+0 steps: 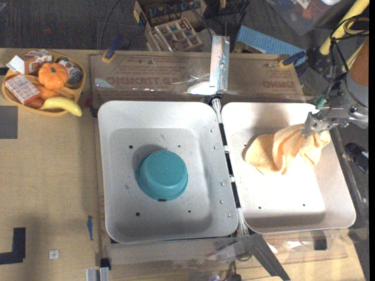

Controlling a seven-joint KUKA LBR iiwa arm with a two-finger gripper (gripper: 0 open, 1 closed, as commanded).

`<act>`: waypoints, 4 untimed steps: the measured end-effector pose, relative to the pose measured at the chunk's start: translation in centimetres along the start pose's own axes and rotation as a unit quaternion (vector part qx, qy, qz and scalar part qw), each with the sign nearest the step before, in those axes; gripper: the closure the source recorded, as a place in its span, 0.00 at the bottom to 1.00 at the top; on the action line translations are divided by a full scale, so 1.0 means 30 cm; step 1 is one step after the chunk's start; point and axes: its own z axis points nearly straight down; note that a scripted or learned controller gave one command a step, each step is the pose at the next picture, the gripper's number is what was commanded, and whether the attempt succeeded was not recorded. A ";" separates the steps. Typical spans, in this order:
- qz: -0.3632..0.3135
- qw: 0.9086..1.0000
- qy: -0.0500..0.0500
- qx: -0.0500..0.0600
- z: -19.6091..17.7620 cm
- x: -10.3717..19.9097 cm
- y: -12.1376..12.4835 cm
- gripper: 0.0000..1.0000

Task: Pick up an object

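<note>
one teal bowl [163, 175], one cloth [282, 149] (yellow) pinched between end effector [312, 127] fingers

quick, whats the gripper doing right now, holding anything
gripper: shut on the yellow cloth, pinching its upper right end, which is drawn up toward the fingers in the right bin.

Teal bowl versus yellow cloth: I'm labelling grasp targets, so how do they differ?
The teal bowl is round and rigid-looking, upside down in the left bin; the yellow cloth is crumpled and shapeless in the right bin. The bowl sits alone; the end effector is at the cloth's right edge. Each lies in a white bin.
</note>
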 end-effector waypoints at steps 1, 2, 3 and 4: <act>0.004 1.000 -0.001 -0.005 0.484 0.114 0.098 0.00; -0.055 0.998 -0.003 -0.009 0.494 0.209 0.084 0.00; -0.053 0.999 -0.003 -0.011 0.458 0.204 0.087 1.00; -0.154 0.988 0.000 -0.001 0.169 0.321 0.127 1.00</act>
